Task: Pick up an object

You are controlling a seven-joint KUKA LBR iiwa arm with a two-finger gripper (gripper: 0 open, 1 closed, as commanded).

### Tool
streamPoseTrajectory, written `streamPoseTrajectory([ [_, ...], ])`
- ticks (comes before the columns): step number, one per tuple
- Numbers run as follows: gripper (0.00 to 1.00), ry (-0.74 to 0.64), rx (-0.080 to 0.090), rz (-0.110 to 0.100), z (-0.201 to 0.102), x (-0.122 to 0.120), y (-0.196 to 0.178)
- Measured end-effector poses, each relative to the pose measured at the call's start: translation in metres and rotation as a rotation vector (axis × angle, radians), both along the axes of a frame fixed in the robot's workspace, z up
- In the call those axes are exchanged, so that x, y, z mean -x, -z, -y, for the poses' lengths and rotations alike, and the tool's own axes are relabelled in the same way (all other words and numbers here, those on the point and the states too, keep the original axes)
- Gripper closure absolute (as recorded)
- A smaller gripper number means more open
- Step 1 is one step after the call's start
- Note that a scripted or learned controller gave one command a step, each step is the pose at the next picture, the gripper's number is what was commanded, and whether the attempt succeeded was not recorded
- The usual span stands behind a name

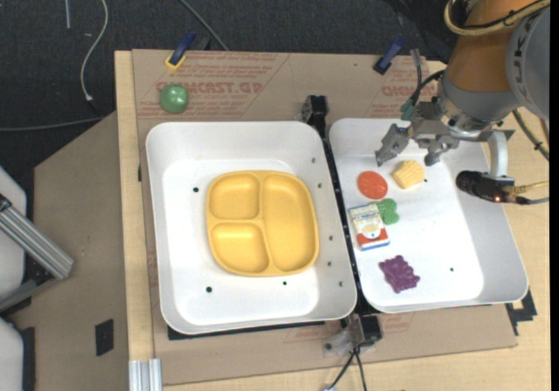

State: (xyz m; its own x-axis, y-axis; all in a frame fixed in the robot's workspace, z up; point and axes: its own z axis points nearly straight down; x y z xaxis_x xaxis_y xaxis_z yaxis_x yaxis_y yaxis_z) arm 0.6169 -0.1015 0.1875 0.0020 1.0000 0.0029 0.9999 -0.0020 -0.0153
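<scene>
Cardboard-topped bench: left bin holds a yellow tray; right bin holds toy foods beneath the open, empty tool.

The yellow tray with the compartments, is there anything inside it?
Nothing visible: all three compartments of the yellow tray look bare. It sits in the left white bin, covering the bin floor beneath, so nothing can be seen under it.

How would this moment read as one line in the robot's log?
gripper: open, above right bin | nearest: yellow block, red disc | held: nothing | left bin: yellow tray

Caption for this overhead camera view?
Open gripper hovering above yellow toy in right bin; yellow tray in left bin.
</scene>
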Motion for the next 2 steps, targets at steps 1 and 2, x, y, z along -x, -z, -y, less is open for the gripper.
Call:
streamPoseTrajectory([
  [1, 0.0, -0.003, 0.001, 0.014, 0.0, -0.003, -0.008],
  [2, 0.0, -0.002, 0.001, 0.007, 0.001, -0.005, 0.056],
])
